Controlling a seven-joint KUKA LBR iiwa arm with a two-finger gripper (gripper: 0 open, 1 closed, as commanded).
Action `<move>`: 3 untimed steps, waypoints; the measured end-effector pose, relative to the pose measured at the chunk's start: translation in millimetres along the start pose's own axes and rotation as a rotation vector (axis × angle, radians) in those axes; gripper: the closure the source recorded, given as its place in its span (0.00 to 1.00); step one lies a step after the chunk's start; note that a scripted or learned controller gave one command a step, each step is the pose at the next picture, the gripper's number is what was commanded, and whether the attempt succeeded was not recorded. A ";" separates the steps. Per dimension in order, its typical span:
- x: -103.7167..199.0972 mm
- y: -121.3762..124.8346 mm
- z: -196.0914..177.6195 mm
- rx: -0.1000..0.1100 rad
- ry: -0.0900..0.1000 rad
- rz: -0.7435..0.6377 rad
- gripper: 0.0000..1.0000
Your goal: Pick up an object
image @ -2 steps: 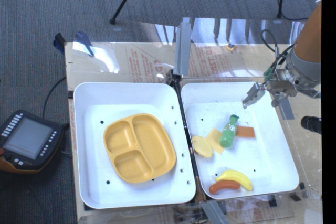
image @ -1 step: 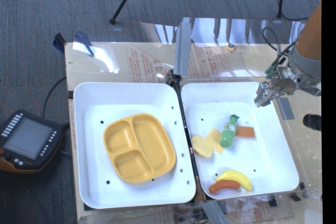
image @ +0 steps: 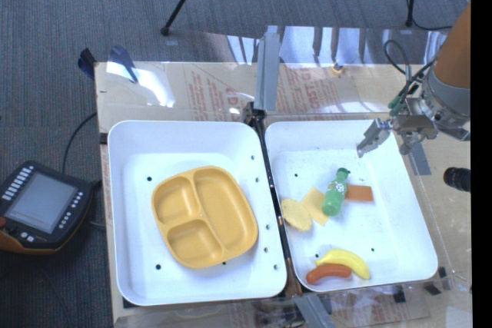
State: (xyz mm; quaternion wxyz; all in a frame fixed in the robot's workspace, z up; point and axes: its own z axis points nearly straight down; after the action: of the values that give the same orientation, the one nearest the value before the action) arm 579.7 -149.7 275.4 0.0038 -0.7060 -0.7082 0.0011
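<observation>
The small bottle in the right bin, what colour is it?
Green, with a darker cap; the bottle shows best in the camera view.

Red printing is showing on the cardboard sheet (image: pixel 307 92) at twelve o'clock of the bins, mirrored and illegible. The green bottle (image: pixel 335 193) label is reading as nothing.
</observation>
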 end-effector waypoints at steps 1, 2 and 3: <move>-35.6 0.2 -67.3 -0.011 -0.005 0.016 0.00; -15.1 -6.7 104.7 0.006 -0.001 -0.025 0.00; -26.5 10.5 189.6 -0.002 -0.001 -0.103 0.00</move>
State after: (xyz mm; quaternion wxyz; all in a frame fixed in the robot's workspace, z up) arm 589.0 -175.5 85.6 0.0027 -0.6686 -0.7436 0.0008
